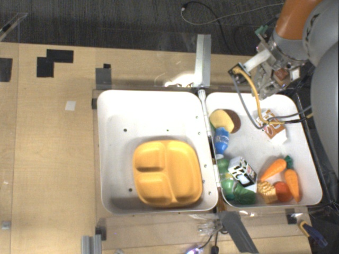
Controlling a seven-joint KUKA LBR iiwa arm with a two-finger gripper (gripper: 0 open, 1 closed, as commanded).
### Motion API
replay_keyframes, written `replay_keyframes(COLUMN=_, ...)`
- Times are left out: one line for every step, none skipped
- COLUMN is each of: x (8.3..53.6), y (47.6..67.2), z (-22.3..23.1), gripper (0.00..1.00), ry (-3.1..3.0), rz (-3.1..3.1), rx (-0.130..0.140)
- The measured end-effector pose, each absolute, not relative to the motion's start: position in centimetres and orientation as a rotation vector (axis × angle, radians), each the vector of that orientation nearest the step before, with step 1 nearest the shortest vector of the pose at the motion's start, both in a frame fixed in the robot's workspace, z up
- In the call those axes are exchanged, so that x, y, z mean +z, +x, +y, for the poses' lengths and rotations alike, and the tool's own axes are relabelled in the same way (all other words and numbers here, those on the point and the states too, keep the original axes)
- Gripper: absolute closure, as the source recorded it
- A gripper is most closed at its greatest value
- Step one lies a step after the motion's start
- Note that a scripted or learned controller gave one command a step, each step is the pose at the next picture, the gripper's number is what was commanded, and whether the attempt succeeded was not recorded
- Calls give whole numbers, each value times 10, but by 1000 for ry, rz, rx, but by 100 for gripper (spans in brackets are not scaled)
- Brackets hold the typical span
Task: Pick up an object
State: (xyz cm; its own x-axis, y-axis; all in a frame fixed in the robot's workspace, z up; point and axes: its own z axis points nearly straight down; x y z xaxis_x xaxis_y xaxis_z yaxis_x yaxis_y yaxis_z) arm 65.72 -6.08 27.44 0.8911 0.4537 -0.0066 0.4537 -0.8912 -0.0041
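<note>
Gripper (pixel 267 75) hangs over the far edge of the right bin (pixel 312 157), at the end of the grey arm with its orange band (pixel 296 9), which is cut off at the upper right; whether it is released or clenched cannot be told, since cables and brackets crowd the wrist. A yellow cable (pixel 254 97) loops down from it over the bin. Right bin holds the candidate objects: a yellow-and-brown item (pixel 224 119) at the far left corner, a blue bottle (pixel 221 141) just near of it against the dividing wall, a small brown-and-white packet (pixel 273 128) below the gripper, and a near cluster of a black-and-white cube (pixel 242 172), green items (pixel 238 192) partly hidden beneath it, two orange carrots (pixel 274 168) and a red piece (pixel 282 192). Left bin (pixel 114 115) holds a yellow compartment tray (pixel 167 171). Nothing is seen in the gripper's grasp.
</note>
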Motion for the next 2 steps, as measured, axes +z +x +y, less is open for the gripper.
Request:
replay_keyframes(x=220, y=648, z=-119, gripper=100, ry=-2985, rz=-972, rx=5)
replay_keyframes(x=251, y=641, z=-160, gripper=100, ry=-3102, rz=-490, rx=4)
